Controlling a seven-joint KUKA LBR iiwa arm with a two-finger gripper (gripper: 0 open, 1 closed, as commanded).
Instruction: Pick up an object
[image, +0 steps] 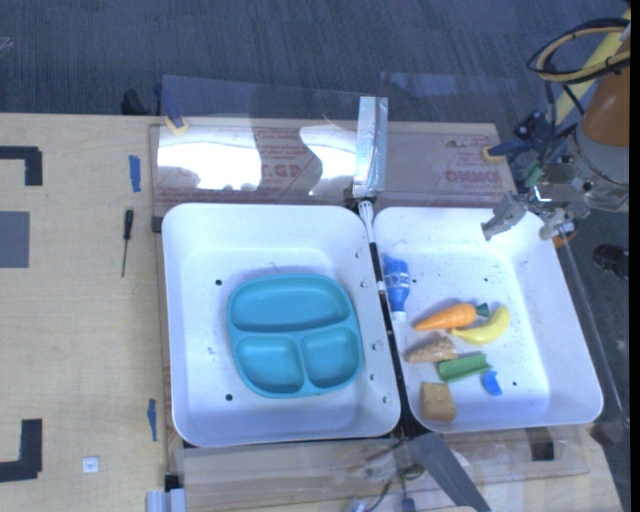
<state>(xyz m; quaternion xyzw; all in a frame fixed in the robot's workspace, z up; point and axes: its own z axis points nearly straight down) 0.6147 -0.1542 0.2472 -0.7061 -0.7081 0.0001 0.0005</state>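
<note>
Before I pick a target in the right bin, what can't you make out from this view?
- Gripper: small and partly blurred at the right bin's far corner.
- Tan piece: partly tucked under the carrot; shape unclear.
- Small blue piece: too small to identify.
- Arm: cut off by the frame's right edge.
- Bottle: lies against the divider wall; its far side is hidden.

Two bins sit side by side on the bench. In the left bin (190, 250) lies a divided tray (294, 333). In the right bin (560, 300), a bottle (397, 283) lies against the left wall; right of it a carrot (447, 317) touches a banana (488, 325). The gripper (530, 218) hangs over the far right corner.
</note>
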